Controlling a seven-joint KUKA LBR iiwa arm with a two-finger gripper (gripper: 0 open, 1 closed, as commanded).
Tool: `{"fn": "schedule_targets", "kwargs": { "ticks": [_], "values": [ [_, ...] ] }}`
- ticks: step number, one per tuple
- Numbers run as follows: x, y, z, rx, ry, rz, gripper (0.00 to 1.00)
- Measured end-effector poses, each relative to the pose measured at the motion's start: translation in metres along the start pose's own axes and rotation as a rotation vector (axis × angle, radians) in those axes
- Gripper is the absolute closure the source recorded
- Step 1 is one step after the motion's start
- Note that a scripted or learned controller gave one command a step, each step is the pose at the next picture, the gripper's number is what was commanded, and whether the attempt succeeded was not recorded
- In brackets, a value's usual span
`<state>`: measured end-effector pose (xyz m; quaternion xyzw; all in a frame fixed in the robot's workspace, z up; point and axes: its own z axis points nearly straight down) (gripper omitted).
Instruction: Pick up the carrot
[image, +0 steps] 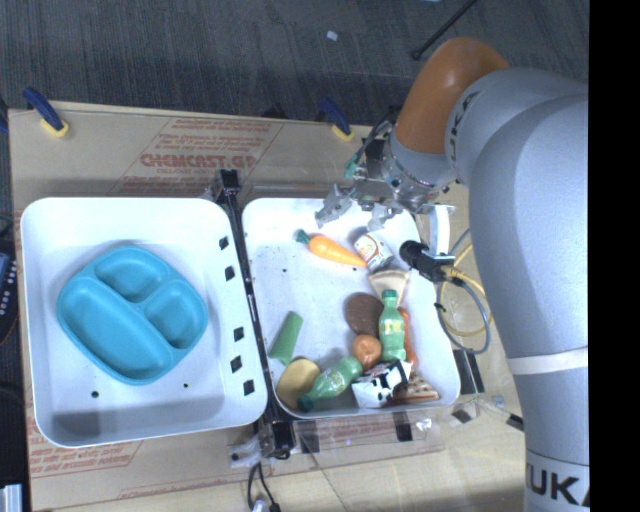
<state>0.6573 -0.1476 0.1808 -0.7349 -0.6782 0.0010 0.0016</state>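
Observation:
The carrot (336, 250), orange with a green tip at its left end, lies flat in the upper part of the right bin (300, 290). My gripper (356, 209) hangs just above and behind it, near the bin's far rim. Its two pale fingers (332, 208) stand apart with nothing between them, so it is open. The carrot is not touched by either finger. A small jar (369, 246) sits right beside the carrot's thick end.
The near half of the right bin holds a green stick (287, 337), a brown potato (362, 312), a green bottle (391, 323), an orange fruit (367, 350) and more toys. A blue divided plate (130, 312) lies in the left bin (40, 400).

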Motion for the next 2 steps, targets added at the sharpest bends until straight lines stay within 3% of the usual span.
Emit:
{"fn": "schedule_targets", "kwargs": {
  "ticks": [1, 2],
  "values": [
    [0.012, -0.003, 0.094, 0.01, 0.002, -0.079, 0.0],
    [0.013, 0.0, 0.078, 0.004, 0.0, -0.087, 1.0]
  ]
}}
